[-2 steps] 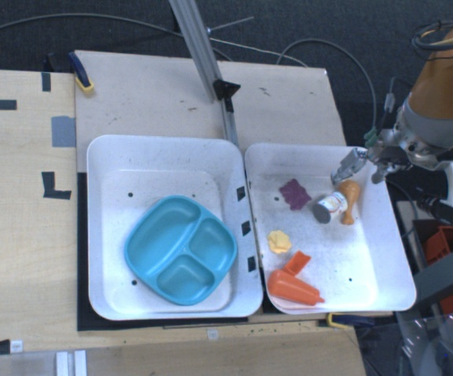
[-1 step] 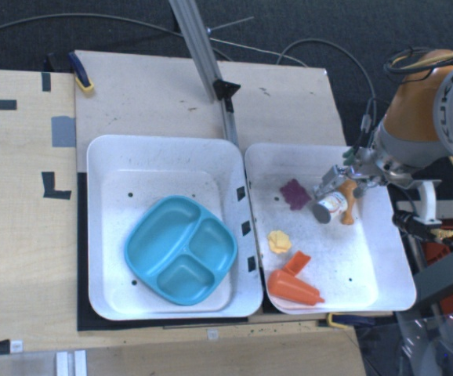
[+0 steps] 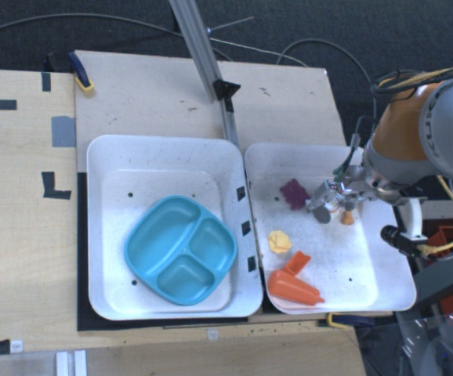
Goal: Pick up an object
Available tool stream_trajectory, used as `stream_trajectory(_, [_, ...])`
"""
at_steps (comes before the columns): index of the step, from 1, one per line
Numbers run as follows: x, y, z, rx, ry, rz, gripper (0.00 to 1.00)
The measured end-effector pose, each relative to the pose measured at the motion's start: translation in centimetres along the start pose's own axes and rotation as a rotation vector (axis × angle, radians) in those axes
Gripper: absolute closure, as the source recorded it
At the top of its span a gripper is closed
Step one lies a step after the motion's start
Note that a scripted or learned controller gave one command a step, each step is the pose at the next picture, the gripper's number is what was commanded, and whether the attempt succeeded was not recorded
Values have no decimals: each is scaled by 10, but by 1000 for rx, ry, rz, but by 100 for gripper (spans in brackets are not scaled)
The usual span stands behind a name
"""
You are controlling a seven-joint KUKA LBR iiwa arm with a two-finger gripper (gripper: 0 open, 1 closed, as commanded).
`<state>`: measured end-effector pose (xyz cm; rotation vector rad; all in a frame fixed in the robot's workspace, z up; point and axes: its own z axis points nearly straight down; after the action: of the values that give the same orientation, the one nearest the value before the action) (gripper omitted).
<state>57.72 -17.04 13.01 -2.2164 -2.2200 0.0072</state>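
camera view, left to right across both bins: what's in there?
Blue divided tray in the left bin → yellow piece → purple piece → gripper → small orange piece. The orange carrot-like pieces overlap the yellow and purple ones in x, so left out.

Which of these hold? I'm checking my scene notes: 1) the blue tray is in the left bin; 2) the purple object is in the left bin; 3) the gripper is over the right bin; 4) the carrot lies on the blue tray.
1) The blue tray lies in the left bin: true.
2) False: the purple object lies in the right bin.
3) The gripper is over the right bin: true.
4) False: the carrot lies in the right bin, near its front edge.
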Motion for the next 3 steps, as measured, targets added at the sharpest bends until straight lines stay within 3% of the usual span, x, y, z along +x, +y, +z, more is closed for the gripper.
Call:
stream_trajectory(1, [1, 1, -13, -4, 0, -1, 100])
stream_trajectory(3, [7, -5, -120, -12, -2, 0, 100])
